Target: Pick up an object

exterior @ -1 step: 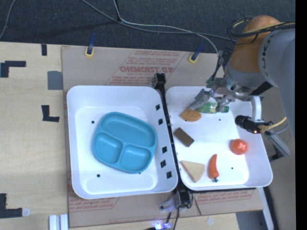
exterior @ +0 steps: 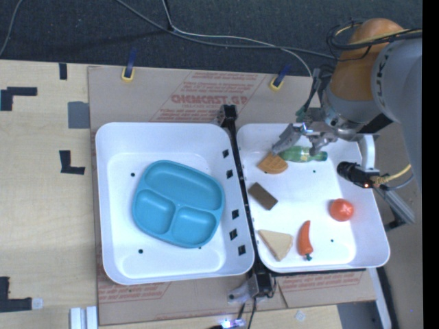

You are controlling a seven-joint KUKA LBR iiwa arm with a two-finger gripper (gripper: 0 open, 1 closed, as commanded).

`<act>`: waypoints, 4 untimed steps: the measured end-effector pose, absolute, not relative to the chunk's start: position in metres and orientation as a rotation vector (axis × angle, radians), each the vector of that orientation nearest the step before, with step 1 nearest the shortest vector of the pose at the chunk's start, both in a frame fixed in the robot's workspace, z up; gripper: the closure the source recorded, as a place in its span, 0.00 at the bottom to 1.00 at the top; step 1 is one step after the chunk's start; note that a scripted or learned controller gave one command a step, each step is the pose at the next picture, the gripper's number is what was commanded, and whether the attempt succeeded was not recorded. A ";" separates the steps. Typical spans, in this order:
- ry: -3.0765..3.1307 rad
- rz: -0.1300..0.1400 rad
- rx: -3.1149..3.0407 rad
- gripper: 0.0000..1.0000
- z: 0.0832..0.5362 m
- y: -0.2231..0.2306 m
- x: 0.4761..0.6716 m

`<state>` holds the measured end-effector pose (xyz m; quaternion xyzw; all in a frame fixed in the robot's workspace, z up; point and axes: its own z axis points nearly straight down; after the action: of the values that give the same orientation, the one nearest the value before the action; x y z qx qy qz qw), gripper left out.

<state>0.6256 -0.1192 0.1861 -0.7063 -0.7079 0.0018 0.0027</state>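
Two white bins side by side on the table [exterior: 41, 184]. In the left bin [exterior: 110, 149], a blue plate [exterior: 178, 203] with three parts. In the right bin [exterior: 363, 245], up at the back, the hand [exterior: 302, 139] low over a green thing [exterior: 305, 155]. Lying flat, that green thing, long way left to right. Cannot tell if the hand is open or shut, or if it holds anything. Just left of the green thing, touching it, an orange-brown piece [exterior: 272, 164]. Near the middle, a brown block [exterior: 262, 196]. At the front, a tan wedge [exterior: 276, 243] and, right beside it, a red pepper [exterior: 304, 238] with its long way front to back and its green end to the front. Off to the right, a red tomato [exterior: 341, 210].
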 end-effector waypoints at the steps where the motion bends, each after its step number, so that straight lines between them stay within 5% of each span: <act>1: -2.216 0.013 -2.214 0.00 0.119 -0.123 0.624; 2: -2.222 0.007 -2.217 0.00 0.081 -0.123 0.623; 3: -2.224 0.008 -2.217 1.00 0.091 -0.123 0.624; 4: -2.222 0.002 -2.217 1.00 0.133 -0.117 0.620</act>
<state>0.6199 -0.1165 0.1327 -0.7062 -0.7080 0.0005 0.0016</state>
